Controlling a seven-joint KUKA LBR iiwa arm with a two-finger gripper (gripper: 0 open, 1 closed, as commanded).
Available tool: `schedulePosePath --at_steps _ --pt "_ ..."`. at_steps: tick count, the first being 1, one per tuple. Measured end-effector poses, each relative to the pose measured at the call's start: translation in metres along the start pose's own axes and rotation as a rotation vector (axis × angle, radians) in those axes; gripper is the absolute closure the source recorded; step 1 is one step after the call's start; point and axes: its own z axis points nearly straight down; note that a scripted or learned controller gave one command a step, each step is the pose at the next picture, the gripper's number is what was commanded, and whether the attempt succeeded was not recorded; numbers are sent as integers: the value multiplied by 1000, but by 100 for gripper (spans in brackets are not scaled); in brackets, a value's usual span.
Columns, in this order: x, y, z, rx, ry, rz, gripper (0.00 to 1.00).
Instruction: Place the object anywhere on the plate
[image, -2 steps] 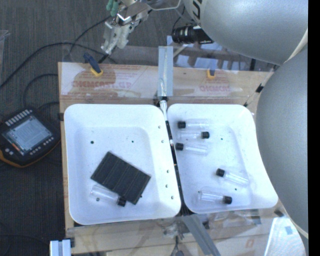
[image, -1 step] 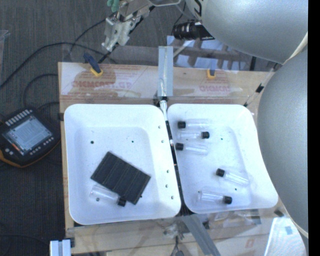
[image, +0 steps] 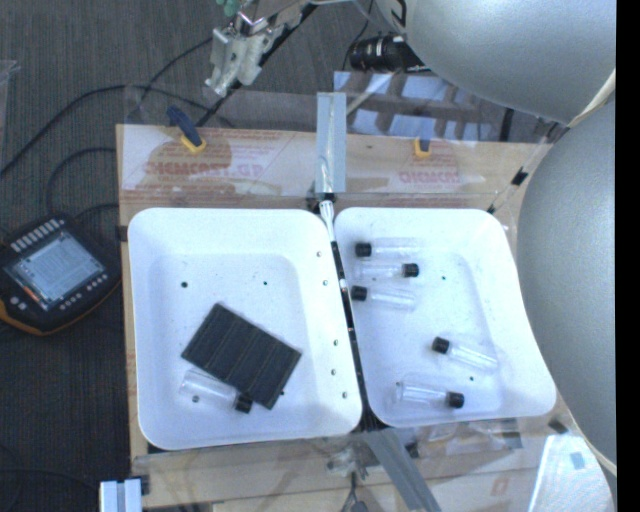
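The big grey arm (image: 560, 150) bulges in close to the camera. The worktop (image: 250, 165) holds two white bins. The left bin (image: 160, 300) sits closer to the hand than the right bin (image: 500, 300), but both are well apart from it.

The dark ribbed plate (image: 241, 355) lies in the left bin, far below the hand. Five clear tubes (image: 385, 270) with black caps lie in the right bin, farther off still. One more tube (image: 212, 388) lies right at the plate's edge, and it looks like it touches it.

What looks like the hand (image: 232, 55) hangs up past the far side of the worktop. I cannot tell if it is released or clenched, and nothing shows in it.

I think the picking step is not yet done. Next, the hand must come down over one tube, grab it, and put it on the plate.
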Motion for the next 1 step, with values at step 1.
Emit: schedulePosePath --at_steps 1 --pt "0 1 -9 0 -4 1 100"
